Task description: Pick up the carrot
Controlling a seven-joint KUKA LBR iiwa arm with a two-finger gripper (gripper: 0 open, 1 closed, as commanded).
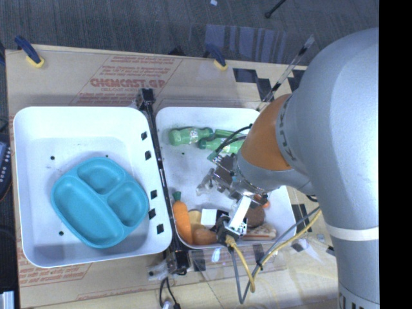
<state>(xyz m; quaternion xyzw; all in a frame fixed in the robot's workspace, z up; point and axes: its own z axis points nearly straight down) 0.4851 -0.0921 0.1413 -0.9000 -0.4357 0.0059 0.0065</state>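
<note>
The carrot (182,218) is orange with a small green top. It lies along the left wall of the right bin (193,118), near the front corner. My gripper (212,177) hangs over the middle of that bin, up and to the right of the carrot and apart from it. The grey arm with its orange band (270,143) covers the bin's right half.
A green bottle (191,136) lies at the back of the right bin. A brown rounded item (205,237) and a white block (208,216) sit beside the carrot at the front. The left bin (38,127) holds a blue divided plate (100,201).
</note>
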